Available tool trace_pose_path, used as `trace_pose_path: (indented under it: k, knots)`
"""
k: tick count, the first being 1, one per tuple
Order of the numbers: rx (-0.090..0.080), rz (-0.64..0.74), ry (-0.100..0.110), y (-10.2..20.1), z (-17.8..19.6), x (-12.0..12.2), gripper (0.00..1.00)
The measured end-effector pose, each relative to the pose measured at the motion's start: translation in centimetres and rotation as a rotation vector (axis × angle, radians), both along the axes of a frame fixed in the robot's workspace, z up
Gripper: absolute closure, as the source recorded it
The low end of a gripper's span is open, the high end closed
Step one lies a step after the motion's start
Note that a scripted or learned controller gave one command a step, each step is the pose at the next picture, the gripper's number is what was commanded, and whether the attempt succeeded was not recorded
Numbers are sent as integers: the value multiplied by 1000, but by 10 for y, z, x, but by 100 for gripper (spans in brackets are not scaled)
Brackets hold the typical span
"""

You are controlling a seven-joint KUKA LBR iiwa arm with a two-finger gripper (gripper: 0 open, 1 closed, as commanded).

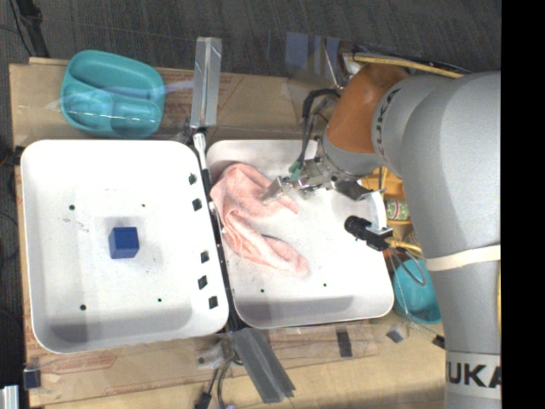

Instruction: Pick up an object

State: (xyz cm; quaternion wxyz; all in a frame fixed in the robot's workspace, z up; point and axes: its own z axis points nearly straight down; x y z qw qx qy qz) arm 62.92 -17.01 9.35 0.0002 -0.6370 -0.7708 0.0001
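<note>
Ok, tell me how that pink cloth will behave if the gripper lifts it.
The pink cloth lies crumpled in folds in the right bin, so it is probably floppy and will drape. It looks thin, likely light. The gripper sits at its edge, so a pinch may catch one layer.

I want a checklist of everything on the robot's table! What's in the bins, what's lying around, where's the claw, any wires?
Surface: wooden bench bearing two shallow white bins, left bin and right bin.
Job's things: blue cube alone in the left bin; pink cloth crumpled in the right bin.
Clutter: teal plastic container on the bench behind the left bin; another teal item beside the right bin.
Grippers: gripper low over the cloth's upper edge; whether it grips cannot be told.
Cables: black cables near the wrist.
Surroundings: dark floor behind the bench.
</note>
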Motion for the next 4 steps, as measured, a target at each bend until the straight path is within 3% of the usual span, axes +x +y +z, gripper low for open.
trace_pose_path:
  k: [1,2,3,4]
  knots:
    - [0,83,-2,44,0,23,0]
    - [1,240,2,18,-1,-7,0]
    - [0,336,1,65,-1,-15,0]
    - [-1,340,1,65,10,-15,100]
